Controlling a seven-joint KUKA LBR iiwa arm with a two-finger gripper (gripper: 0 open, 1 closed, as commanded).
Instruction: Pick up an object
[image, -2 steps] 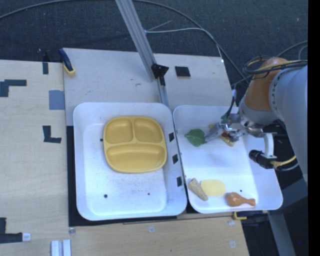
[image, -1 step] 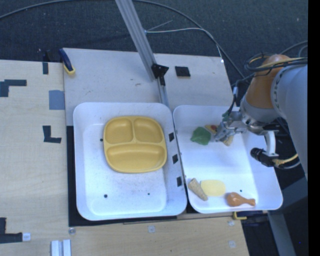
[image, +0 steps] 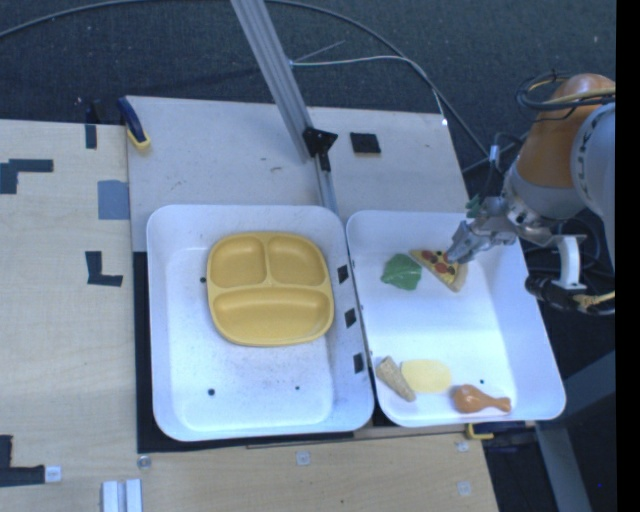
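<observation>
In the right bin (image: 500, 320) lie several toy foods. A pizza slice (image: 438, 266) rests near the bin's far side, with a green leafy piece (image: 401, 272) just to its left. My gripper (image: 460, 248) reaches in from the right and hangs low over the pizza slice's right end, at or very near it. Along the bin's front edge sit a tan wedge (image: 394, 379), a pale yellow disc (image: 427, 375) and an orange drumstick (image: 480, 401).
The left bin (image: 180, 390) holds a yellow divided plate (image: 270, 288). A metal pole (image: 285, 80) slants up from between the bins at the back. Cables hang beside the arm at the right edge.
</observation>
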